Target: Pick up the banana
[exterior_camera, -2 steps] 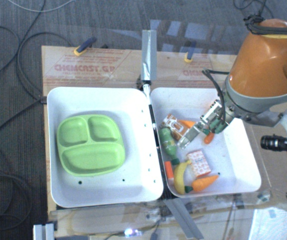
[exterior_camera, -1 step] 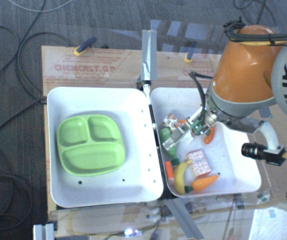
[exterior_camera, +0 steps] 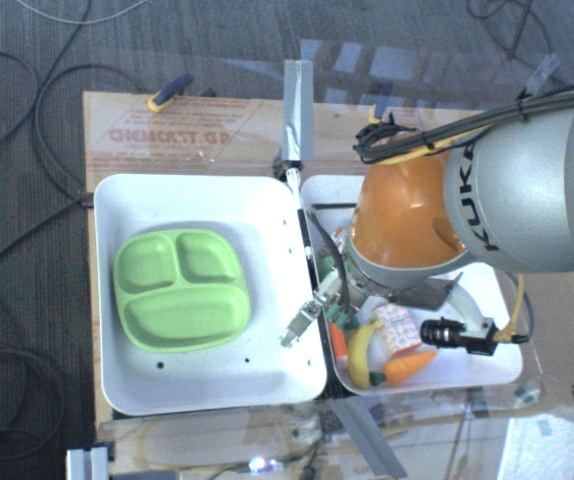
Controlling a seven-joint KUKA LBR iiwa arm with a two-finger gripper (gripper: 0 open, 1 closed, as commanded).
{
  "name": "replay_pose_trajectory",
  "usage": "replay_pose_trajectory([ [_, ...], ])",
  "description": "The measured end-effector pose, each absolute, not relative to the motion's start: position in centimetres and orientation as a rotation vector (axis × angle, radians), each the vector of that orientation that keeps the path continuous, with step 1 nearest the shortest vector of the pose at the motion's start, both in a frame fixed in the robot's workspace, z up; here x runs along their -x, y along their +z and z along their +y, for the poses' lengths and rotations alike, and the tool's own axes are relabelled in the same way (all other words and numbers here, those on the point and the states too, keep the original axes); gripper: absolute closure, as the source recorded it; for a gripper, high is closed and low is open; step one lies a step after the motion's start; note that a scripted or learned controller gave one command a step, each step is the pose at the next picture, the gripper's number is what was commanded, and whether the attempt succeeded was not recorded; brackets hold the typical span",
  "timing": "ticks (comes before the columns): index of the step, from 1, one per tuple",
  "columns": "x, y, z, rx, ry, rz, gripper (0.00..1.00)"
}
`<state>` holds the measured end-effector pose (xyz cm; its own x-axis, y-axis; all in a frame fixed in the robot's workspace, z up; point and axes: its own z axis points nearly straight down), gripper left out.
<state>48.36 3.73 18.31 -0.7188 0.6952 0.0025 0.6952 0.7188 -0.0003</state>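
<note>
Grey arm [exterior_camera: 527, 188] reaching from right, orange band, wrist lowered

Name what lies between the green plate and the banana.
In the camera view: bare white floor of the left bin, the divider where the bins meet, then a small carrot right beside the banana. The green plate stands alone.

Yellow banana [exterior_camera: 360, 346], orange carrot [exterior_camera: 410, 367], lime-green tray [exterior_camera: 180, 290], white bins [exterior_camera: 117, 368], grey arm [exterior_camera: 527, 193] with orange band [exterior_camera: 402, 218]

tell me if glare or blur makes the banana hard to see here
In the camera view the small yellow banana is soft-edged but readable, lying in the shallow white right bin; glare washes out that bin's floor and the clear panel above the bench; the big grey and orange arm hides much of the bin.
</note>
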Motion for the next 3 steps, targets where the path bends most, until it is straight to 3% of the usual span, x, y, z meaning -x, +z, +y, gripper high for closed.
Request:
replay_pose_trajectory([
  [1,-48.5,25.4,-2.5,1.179,0.001,-2.914,0.00],
  [2,-48.3,18.3,4.2,1.175,0.000,-2.911,0.00],
  [3,-48.5,23.6,-3.4,1.018,0.002,-2.975,0.00],
])
